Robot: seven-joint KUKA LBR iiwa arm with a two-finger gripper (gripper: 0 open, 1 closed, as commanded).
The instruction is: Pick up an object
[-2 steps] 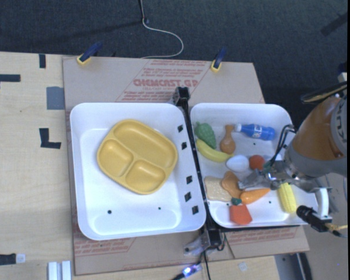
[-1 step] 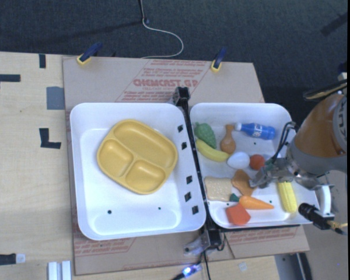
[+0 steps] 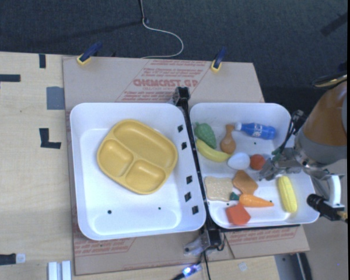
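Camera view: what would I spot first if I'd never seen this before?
Probably the big yellow divided plate, alone in the left white bin. Next, the bright pile of toy food in the right white bin: a banana, a blue bottle, a carrot and corn. The end effector hangs over that bin's right side, beside the corn.

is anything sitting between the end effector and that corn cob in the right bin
Nothing visible does. The end effector sits low in the right bin, just left of the corn cob, with bare bin floor between them. The small red ball lies on its other side.
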